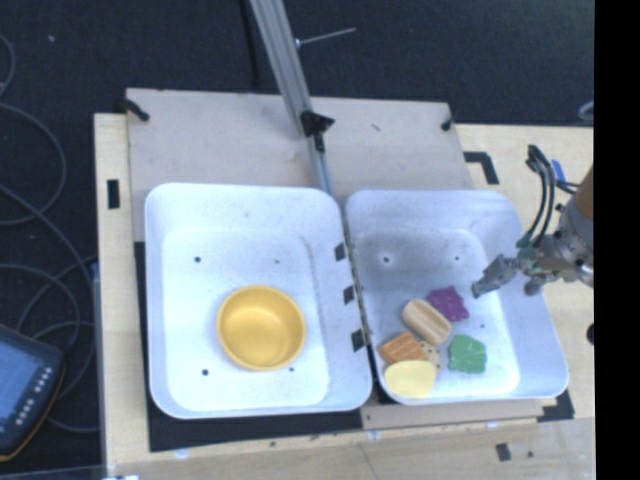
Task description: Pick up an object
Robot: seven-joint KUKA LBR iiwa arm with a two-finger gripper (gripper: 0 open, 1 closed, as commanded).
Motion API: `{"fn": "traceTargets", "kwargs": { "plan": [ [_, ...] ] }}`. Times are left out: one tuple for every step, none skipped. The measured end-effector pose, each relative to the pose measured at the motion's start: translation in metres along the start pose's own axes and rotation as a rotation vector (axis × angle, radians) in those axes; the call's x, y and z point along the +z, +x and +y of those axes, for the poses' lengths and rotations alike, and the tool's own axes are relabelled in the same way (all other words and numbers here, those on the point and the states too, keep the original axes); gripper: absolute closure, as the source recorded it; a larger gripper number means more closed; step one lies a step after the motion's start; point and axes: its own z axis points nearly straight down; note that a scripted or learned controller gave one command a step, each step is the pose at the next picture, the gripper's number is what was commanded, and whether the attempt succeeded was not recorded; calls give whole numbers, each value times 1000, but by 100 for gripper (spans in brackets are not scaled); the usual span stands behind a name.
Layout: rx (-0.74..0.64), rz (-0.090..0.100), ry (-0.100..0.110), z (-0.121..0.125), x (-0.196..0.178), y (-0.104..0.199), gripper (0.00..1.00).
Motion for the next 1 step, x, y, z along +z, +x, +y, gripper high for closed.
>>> {"fn": "traceTargets", "kwargs": {
  "plan": [
    [1, 0, 0, 0, 0, 0, 0]
  ]
}}
